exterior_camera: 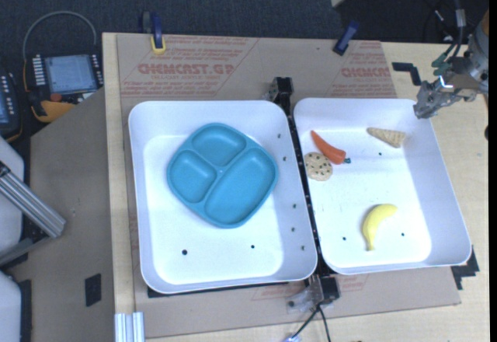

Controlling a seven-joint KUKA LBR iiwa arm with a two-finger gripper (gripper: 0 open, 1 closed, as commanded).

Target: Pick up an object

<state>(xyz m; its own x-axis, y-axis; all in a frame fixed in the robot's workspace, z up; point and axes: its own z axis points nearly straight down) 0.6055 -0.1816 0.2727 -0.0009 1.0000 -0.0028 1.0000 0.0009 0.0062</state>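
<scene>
The right bin (435, 177) holds a yellow banana (375, 225) toward its front, an orange carrot (329, 147) and a round cookie (318, 166) near its left wall, and a tan wedge-shaped piece (387, 136) toward the back. My gripper (426, 106) hangs at the bin's back right corner, above the rim, apart from all the objects. Nothing shows between its tips.
The left bin (155, 247) carries a blue divided plate (222, 174). Brackets join the two bins at the back (281, 88) and front (320, 291). Clamps (158, 41) hold the cardboard sheet at the back edge. A handheld controller (68, 73) lies off the bench to the left.
</scene>
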